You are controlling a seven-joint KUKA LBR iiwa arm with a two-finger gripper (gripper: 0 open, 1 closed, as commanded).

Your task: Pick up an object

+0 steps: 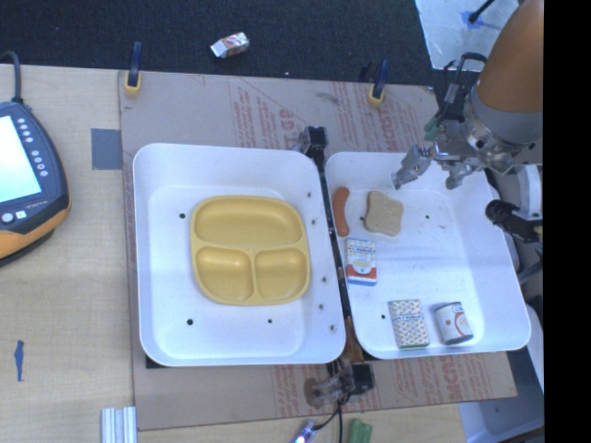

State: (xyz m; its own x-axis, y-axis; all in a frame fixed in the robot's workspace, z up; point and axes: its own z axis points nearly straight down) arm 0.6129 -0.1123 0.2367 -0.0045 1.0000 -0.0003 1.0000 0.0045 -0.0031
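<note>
gripper: fingers spread, nothing btwn, over rt bin top edge | bread slice: flat in rt bin, near sausage, just below-left of gripper | yellow tray: in left bin

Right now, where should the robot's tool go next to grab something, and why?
Probably a short slide left and down toward the bread slice. The tool hangs open above the right bin with nothing between its fingers, and the bread is the nearest item, lying flat with bare bin floor around most of it.
</note>
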